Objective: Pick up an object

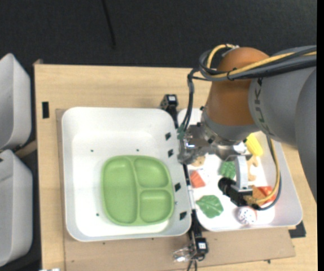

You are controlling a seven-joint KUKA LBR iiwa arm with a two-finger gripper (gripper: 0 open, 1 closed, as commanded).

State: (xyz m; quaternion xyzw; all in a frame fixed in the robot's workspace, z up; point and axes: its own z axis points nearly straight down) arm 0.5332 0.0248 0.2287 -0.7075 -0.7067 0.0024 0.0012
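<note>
In the camera view the gripper (pixel 202 150) hangs over the right bin (pixel 289 208), near its left wall. I cannot tell whether it is open or closed. The red block (pixel 197 179) lies nearest, just below it in the picture, with the green leaf (pixel 210 205) farther that way.

**White bins, bright pieces**

The left bin (pixel 77 129) and the right bin (pixel 290 208) are plain white. The plate (pixel 136 191) in the left one is a light green, the same even shade throughout. The right one carries mixed colours: an orange-red block (pixel 197 179), a dark green leaf shape (pixel 209 205), a smaller green piece (pixel 227 168), a yellow piece (pixel 254 144), a pale peach piece (pixel 253 165), an orange piece (pixel 262 193) and a white ball (pixel 245 215) speckled with small dots. The surface (pixel 111 86) is pale wood-toned. The arm (pixel 297 100) is grey, with a glossy orange band (pixel 235 89). The floor (pixel 150 21) is near black.
</note>
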